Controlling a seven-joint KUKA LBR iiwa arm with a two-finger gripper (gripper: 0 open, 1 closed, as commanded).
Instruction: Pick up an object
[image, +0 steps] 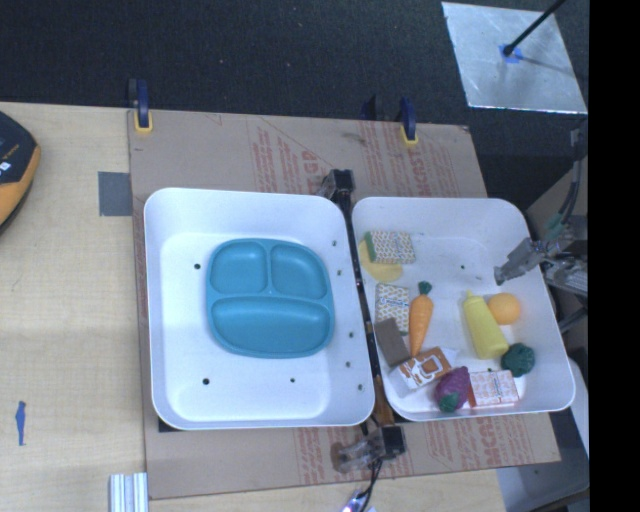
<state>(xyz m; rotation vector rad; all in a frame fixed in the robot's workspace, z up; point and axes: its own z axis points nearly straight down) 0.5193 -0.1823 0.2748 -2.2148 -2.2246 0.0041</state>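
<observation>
Two shallow white bins sit side by side on a cardboard sheet (300, 150) atop the bench — left bin (170, 300) w/ one item, right bin (450, 215) w/ roughly ten.

Right bin, near edge first: 1 small red-and-white carton (494, 388) at the near right corner, 1 purple knobbly toy (452, 387) touching it on the left, 1 orange-printed box (426, 366) just beyond, 1 green bumpy piece, broccoli-like (518, 358), by the right wall. Mid-bin: 1 brown flat block (391, 342) near the left wall, 1 carrot (421, 315) — orange, tapered, green top pointing far — 1 yellow bottle shape (484, 325) lying down, 1 orange ball (505, 308) touching its far right side. Two patterned flat packets, one (391, 297) just left of the carrot, one (393, 245) near the far left corner, overlapping a yellow rounded piece (378, 265).

Left bin: 1 blue plastic plate (269, 297), smooth, rounded corners, 3 compartments, centred.

Gripper (507, 268) sits over the right bin's far right part, beyond the ball, gripping nothing visible; can't tell if jaws are apart or together.

Far edge of the cardboard: 2 blue clamps (141, 105).
</observation>
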